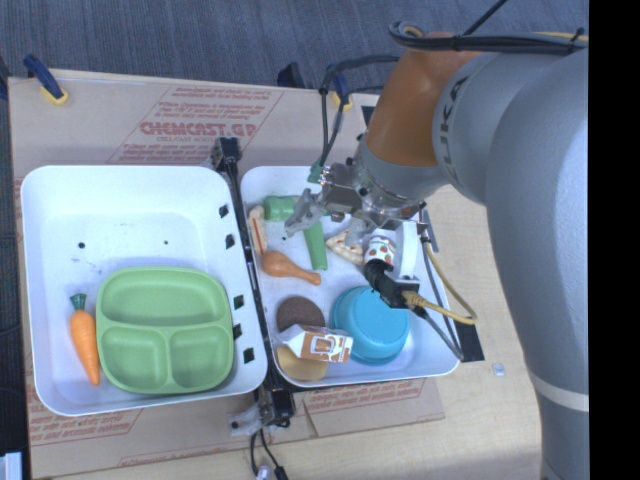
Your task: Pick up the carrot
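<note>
Orange carrot with a green top (84, 340) lies upright along the left bin's lower-left wall, beside the green divided plate (165, 328). Far to its upper right, the two-finger gripper (303, 218) hangs over the right bin, fingers spread and empty.

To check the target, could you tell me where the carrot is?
The carrot lies in the left bin, beside the green tray's left edge.

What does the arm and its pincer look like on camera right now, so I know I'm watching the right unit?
The arm is smooth and grey, with an orange band above the wrist. Black cables loop over it, and a yellow cable trails below the wrist. The pincer is a metallic silver assembly with small green parts.
</note>
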Controlling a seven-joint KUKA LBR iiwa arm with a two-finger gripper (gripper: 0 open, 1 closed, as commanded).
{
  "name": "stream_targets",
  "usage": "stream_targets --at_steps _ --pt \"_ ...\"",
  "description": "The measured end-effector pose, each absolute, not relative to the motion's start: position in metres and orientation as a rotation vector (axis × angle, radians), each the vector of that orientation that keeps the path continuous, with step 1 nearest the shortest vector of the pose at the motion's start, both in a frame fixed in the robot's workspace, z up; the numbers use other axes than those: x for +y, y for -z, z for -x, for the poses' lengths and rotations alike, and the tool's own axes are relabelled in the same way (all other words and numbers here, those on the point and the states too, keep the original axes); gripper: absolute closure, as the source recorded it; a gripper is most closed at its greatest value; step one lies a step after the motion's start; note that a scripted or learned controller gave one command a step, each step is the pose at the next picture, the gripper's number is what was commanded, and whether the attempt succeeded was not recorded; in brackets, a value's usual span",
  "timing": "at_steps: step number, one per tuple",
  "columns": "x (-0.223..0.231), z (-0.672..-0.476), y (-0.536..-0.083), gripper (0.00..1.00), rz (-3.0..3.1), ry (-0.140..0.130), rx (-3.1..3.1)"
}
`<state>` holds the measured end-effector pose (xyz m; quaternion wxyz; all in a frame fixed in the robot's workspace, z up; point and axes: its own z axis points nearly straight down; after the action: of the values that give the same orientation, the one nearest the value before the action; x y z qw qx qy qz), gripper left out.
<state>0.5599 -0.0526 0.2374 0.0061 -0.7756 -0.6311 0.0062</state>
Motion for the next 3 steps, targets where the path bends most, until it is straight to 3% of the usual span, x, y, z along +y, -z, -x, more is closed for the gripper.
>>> stream_targets --at_steps 1,2,3 --pt "0.005 -0.540 -0.189 0.00 2.357 -0.020 -2.062" --pt "0.033 -0.590 -0.191 0.00 2.534 -0.019 -1.853" --pt "0.062 -0.595 -0.328 0.00 2.499 0.001 -1.908"
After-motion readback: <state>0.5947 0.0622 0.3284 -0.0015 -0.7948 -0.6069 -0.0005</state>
